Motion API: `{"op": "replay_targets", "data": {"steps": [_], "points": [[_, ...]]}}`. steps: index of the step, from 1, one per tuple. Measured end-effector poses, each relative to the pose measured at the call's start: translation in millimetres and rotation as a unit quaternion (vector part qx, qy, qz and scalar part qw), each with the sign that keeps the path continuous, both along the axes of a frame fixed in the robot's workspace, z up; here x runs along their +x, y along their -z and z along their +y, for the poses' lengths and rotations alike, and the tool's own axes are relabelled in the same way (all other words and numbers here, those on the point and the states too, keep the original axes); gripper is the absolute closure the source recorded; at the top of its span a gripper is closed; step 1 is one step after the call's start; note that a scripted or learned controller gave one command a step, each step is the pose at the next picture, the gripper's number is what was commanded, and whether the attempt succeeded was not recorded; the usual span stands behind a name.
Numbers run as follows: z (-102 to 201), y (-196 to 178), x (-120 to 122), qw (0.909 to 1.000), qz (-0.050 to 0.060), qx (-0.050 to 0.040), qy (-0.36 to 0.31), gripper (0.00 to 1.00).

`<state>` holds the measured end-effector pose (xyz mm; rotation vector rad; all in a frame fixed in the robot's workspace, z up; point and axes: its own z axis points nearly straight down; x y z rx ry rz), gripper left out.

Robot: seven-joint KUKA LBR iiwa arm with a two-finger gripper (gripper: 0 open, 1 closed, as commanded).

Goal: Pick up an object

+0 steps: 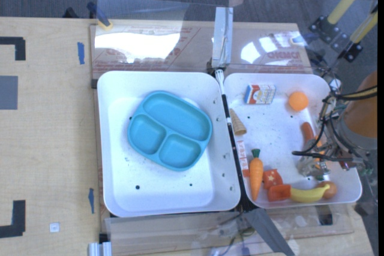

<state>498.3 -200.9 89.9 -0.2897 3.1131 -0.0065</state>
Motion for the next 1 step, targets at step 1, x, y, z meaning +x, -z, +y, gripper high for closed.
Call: {"op": "replay_targets", "data": {"steps": [1], "points": [[0.6, 0.5, 0.0, 1.0, 0.0, 0.0003, 0.0, 0.0]]}}
